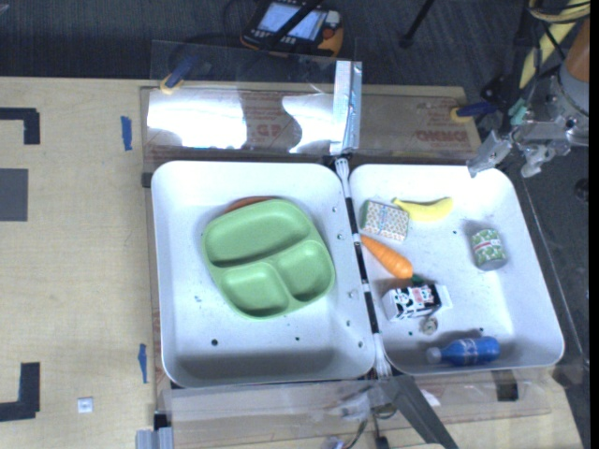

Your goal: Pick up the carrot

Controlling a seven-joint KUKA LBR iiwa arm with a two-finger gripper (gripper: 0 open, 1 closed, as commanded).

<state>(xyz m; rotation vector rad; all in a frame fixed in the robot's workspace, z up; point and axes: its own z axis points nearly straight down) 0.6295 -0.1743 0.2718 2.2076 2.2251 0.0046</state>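
Right bin (pixel 538 279): carrot (pixel 387 256) lying slantwise near the left wall, touching nothing above; patterned box (pixel 386 220) and banana (pixel 423 210) sitting behind it; black-and-white carton (pixel 415 299) just in front; can (pixel 488 248) standing to the right; blue bottle (pixel 465 351) lying at the front. Left bin (pixel 178 279): green tray (pixel 270 256) resting inside. Gripper (pixel 510 152) hovering over the right bin's far right corner, well apart from the carrot, fingers spread, holding nothing.

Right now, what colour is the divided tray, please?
Light green tray, clearest in the camera view.
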